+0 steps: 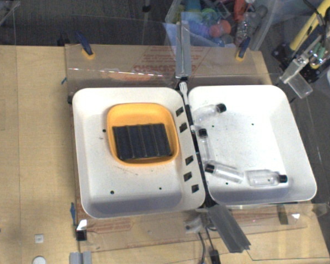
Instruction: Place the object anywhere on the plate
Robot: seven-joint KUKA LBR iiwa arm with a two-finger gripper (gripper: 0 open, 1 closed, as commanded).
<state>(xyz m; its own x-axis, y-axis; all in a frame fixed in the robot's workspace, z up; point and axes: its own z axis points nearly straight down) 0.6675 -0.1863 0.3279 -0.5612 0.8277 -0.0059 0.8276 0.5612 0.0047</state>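
Where the orange plate (118, 114) sits in the left bin (88, 191) — dark block (141, 142) on it, clear vials (267, 177) in right bin (264, 100).

A light wooden surface (27, 147) is seen, and two shallow white bins are carried on it side by side. The left bin (93, 188) and the right bin (264, 131) are set touching along their inner edges, where a narrow strip with black tabs (188, 144) is fitted between them. Behind the bins, a clear sheet (126, 65) is laid flat on the surface and is held at its far corners by two blue clamps (86, 48). A grey bracket (231, 232) is placed at the front edge, below the seam. A small square piece (39, 238) is left well apart, near the front left corner.
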